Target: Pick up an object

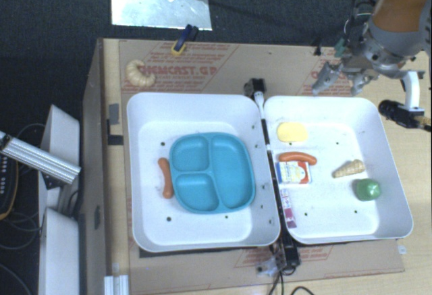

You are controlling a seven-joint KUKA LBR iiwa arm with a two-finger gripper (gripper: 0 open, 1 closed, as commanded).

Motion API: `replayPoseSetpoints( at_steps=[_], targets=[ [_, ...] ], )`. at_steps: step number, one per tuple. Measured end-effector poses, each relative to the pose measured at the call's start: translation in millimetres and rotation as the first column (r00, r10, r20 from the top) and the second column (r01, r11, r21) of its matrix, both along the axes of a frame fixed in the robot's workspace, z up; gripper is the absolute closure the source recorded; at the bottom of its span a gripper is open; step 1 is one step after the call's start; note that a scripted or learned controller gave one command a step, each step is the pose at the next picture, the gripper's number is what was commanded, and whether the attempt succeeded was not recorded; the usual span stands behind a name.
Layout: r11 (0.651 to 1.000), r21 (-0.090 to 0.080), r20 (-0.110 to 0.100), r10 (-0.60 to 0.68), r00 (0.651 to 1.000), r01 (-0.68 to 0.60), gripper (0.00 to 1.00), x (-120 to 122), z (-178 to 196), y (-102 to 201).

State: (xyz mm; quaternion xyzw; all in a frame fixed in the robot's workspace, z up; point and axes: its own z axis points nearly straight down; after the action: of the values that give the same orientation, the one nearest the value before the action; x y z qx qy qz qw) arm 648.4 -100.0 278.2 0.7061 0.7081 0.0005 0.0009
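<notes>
Four small objects lie in the right bin (388,152), so the gripper (341,81), its jaws spread above the far rim, should descend straight over the green object (367,189).

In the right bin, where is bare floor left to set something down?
Free: the right bin's near strip, below the carton and green ball, and the far right corner beyond the cone. Crowded: the left side, where yellow piece, sausage and carton cluster.
</notes>
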Motion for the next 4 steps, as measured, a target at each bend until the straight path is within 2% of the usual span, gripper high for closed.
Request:
replayPoseSetpoints(
  at_steps=[1,2,3,4],
  targets=[
    [1.0,0.001,-0.004,-0.002,1.0,0.002,0.0,-35,-159,-8],
    [1.0,-0.001,0.021,-0.001,1.0,0.001,0.0,-62,-186,-9],
    [1.0,0.001,-0.002,-0.002,1.0,0.002,0.0,-111,-194,15],
    [1.0,0.0,0.001,-0.001,1.0,0.001,1.0,-110,-183,15]
  ],
)
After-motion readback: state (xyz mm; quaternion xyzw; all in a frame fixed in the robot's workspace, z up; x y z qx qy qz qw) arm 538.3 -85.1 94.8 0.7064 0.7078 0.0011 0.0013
